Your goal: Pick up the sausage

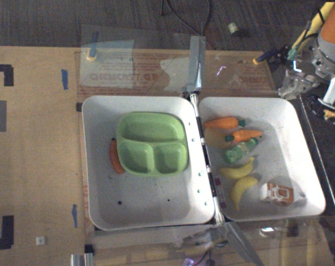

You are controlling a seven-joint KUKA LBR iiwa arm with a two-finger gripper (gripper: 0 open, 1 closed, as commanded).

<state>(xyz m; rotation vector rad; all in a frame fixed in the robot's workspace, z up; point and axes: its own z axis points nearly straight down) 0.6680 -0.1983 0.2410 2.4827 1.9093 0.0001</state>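
Note:
The sausage point(116, 156), a short reddish-orange piece, lies in the left bin point(145, 206), tucked against the left edge of a green three-part plate point(152, 143). My gripper point(296, 86) hovers outside the bins, just past the back right corner of the right bin point(300, 165), far from the sausage. The grey arm with its orange band point(330, 24) comes in from the upper right.
The right bin holds two carrots point(221, 123) point(245, 135), a green bottle point(240, 151), two bananas point(237, 171) point(243, 188) and a small carton point(277, 193). A metal divider point(203, 159) runs between the bins. Cables lie on the floor behind.

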